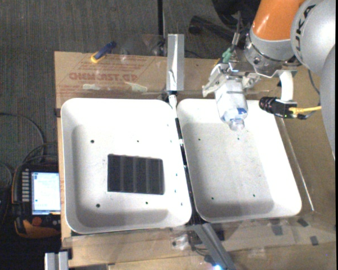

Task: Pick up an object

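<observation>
Two white bins sit side by side: the left bin [79,151] carries a dark ribbed block [135,174], the right bin [270,196] has bare floor. Much of the arm [293,16] is cut off at the frame's corner. Its gripper [231,86] clasps a clear bottle [232,108] above the right bin's far edge; the fingers are hard to make out.

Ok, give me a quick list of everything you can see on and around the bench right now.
white bins: two, white, side by side on the bench.
dark ridged block: one, black, lying flat in the left-hand bin.
clear plastic bottle: one, transparent, hanging under the gripper above the far edge of the right-hand bin.
cardboard sheet: one, brown with red print, behind the left-hand bin.
handheld pendant: one, lit screen, on the floor at the view's left.
arm: one, grey with an orange band, from the right.
gripper: one, above the bottle.
</observation>
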Controlling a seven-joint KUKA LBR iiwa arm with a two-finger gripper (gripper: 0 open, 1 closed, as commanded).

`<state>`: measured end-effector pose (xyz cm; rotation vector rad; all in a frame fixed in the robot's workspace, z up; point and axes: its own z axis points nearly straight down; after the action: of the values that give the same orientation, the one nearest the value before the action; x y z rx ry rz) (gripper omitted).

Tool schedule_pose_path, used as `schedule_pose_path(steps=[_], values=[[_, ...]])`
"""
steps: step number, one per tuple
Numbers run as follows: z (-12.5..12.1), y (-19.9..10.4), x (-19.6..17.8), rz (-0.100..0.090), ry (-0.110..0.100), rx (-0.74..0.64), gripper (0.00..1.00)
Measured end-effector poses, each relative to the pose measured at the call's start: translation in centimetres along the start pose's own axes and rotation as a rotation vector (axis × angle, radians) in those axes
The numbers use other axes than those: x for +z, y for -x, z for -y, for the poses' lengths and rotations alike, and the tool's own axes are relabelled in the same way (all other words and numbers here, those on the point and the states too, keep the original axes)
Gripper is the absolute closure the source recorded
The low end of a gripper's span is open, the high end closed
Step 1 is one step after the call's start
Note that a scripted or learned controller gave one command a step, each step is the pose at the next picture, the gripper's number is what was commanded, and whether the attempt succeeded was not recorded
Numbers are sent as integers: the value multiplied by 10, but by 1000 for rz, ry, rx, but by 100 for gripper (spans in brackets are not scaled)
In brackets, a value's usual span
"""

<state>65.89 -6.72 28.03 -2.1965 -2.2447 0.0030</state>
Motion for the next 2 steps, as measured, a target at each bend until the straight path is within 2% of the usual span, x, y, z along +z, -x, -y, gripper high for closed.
schedule_pose_path(steps=[1, 2], values=[[12, 10, -57, 2, 0, 520, 0], [-9, 20, -80, 3, 0, 471, 0]])
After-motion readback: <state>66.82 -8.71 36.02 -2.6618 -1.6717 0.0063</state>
